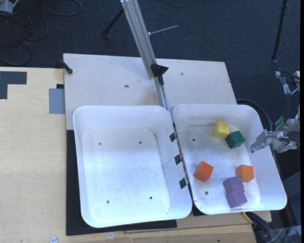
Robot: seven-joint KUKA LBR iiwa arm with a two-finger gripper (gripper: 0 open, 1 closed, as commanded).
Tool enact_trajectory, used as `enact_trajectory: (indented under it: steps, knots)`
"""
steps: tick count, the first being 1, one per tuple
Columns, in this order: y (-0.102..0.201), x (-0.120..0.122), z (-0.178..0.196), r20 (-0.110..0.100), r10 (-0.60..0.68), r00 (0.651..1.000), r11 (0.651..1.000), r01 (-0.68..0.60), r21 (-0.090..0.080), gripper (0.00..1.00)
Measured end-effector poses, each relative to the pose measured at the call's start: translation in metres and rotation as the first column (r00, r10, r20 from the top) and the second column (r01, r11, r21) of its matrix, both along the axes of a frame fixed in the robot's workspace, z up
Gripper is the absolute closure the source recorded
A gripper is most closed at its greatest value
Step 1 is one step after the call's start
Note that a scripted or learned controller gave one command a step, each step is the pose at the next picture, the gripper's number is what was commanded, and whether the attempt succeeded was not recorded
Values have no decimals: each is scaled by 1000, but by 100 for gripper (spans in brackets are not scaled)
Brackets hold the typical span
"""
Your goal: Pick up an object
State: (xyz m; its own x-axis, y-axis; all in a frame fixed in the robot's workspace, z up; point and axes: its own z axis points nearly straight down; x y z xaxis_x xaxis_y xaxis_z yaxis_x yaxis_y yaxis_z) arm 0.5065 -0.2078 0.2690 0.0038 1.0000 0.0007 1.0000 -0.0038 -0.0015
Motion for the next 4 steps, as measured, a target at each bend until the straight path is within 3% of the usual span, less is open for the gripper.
enact_trajectory:
  steps: [1,2,3,4]
  knots:
    - [28,85,-173,-7,7,1000,1000,-7,3,0]
    - [39,129,-179,0,7,1000,1000,-7,0,0]
    - [33,152,-182,-59,-5,998,1000,6,16,0]
    - [33,150,-173,-63,3,998,1000,-2,16,100]
